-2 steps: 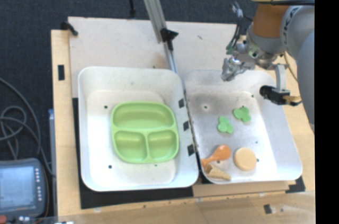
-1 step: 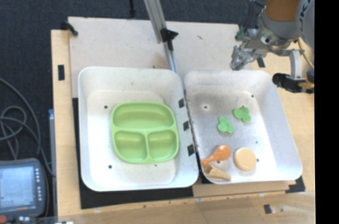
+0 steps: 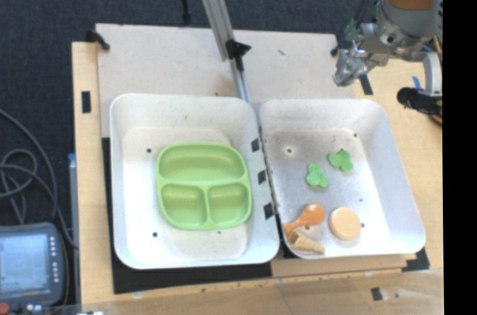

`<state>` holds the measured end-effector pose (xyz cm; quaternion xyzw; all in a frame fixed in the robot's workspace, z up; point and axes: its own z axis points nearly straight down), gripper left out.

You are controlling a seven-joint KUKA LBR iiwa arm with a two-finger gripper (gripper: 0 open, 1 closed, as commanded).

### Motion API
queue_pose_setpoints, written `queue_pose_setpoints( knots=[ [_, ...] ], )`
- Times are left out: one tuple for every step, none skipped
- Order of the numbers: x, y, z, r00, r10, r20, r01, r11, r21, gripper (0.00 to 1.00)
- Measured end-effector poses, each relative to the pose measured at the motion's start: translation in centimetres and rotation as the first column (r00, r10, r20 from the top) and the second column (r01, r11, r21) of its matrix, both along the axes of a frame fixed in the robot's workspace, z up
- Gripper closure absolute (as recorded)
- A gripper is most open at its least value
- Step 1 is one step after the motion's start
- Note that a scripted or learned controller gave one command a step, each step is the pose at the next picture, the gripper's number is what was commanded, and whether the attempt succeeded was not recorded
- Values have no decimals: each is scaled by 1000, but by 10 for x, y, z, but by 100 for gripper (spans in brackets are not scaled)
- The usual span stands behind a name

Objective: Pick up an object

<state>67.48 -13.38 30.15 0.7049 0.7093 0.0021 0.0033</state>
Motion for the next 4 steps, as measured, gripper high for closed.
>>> queue_pose_setpoints(
  knots=[
    [-15, 54, -17, 1000, 0, -8, 0, 1000, 1, 100],
    [-26, 102, -15, 1000, 1, -7, -1, 1000, 3, 100],
    [-40, 149, -14, 1000, 1, -8, -1, 1000, 3, 100],
    [-52, 202, -18, 1000, 2, -8, -2, 1000, 2, 100]
  ],
)
